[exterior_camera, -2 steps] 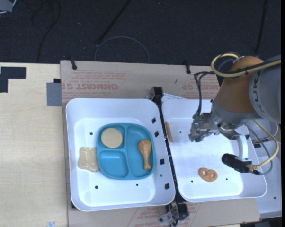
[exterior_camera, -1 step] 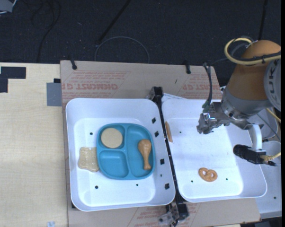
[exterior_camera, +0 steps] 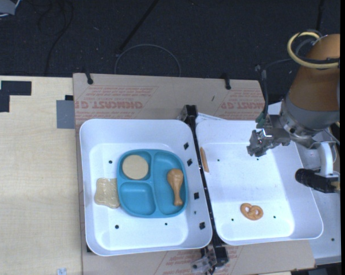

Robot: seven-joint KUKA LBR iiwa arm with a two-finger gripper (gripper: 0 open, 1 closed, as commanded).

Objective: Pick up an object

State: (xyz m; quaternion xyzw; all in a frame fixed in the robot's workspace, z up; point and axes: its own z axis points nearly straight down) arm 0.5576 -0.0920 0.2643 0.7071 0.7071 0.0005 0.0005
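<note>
Task status: not accomplished, judging by how things lie. The gripper (exterior_camera: 258, 148) is hanging over the right bin (exterior_camera: 310, 222) toward its 12 o'clock side, and nothing is showing between its parts; whether it is open or closed cannot be told at this size.

The pretzel (exterior_camera: 251, 212) is lying on the right bin's floor toward 6 o'clock, well apart from the gripper and directly toward 6 o'clock of it. It is the nearest candidate.

In the left bin (exterior_camera: 104, 132), a blue tray (exterior_camera: 139, 202) is carrying a round biscuit (exterior_camera: 134, 167) in its 11 o'clock compartment and a drumstick (exterior_camera: 176, 185) in its 3 o'clock compartment. A pale bread-like piece (exterior_camera: 106, 192) is lying just beside the tray at 9 o'clock.

Remaining, in my judgement: approach, grasp and lift.
</note>
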